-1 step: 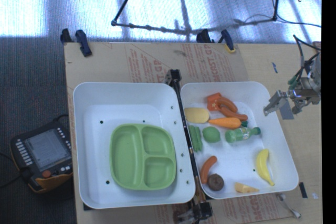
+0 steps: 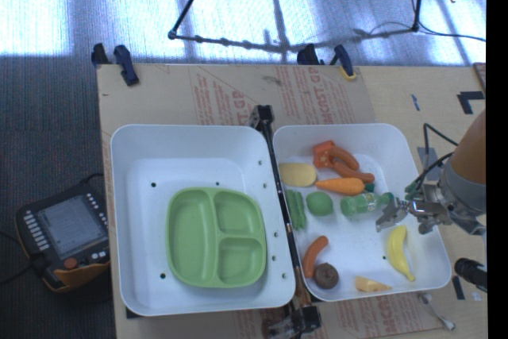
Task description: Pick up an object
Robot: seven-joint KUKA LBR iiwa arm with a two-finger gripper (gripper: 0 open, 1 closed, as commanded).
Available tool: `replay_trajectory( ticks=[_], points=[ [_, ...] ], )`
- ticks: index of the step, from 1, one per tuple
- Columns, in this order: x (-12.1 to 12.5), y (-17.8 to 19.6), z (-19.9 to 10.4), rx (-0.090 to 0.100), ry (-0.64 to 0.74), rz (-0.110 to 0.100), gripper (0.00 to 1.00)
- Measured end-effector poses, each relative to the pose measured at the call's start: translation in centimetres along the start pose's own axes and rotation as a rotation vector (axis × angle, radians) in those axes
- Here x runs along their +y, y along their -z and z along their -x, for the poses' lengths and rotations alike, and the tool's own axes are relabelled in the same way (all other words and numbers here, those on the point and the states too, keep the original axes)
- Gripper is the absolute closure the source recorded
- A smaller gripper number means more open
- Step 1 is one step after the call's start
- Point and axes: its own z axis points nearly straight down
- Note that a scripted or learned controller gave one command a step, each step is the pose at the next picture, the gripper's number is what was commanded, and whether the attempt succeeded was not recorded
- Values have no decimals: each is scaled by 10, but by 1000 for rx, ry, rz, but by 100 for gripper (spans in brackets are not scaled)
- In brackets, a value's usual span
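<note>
Banana (image 2: pixel 399 252): yellow, curved, lying lengthwise near the right wall of the right bin (image 2: pixel 349 132), just below my gripper (image 2: pixel 406 214). From my remote seat I log the gripper over that bin's right edge, its metal fingers spread apart with nothing between them; the banana's upper tip sits just beneath them, and I cannot tell whether they touch it.

Right bin, white and shallow, contents as I read them:
- red pepper (image 2: pixel 323 152) at the top, with two sausages (image 2: pixel 349 169) slanting beside it
- potato (image 2: pixel 298 174), pale yellow, at the left wall
- carrot (image 2: pixel 341 186), orange, across the middle
- lime (image 2: pixel 319 204), round and green
- green bottle-like item (image 2: pixel 361 204), to the lime's right; exact kind unclear
- green beans (image 2: pixel 296 209), along the left wall
- another sausage (image 2: pixel 315 254), lower left
- brown round item (image 2: pixel 325 275), near the bottom wall
- cheese wedge (image 2: pixel 370 284), pale yellow, at the bottom right

Left bin (image 2: pixel 127 171), white and shallow, contents:
- green divided plate (image 2: pixel 216 237), three compartments, lying flat at the centre

Both bins rest side by side on the worktop (image 2: pixel 190 95).
</note>
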Motion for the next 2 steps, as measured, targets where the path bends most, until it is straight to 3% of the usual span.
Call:
replay_trajectory(
  ticks=[1, 2],
  points=[
    [-11, -79, 17, 1, 139, 2, 0],
    [-11, -73, 17, 4, 135, -5, 100]
  ],
)
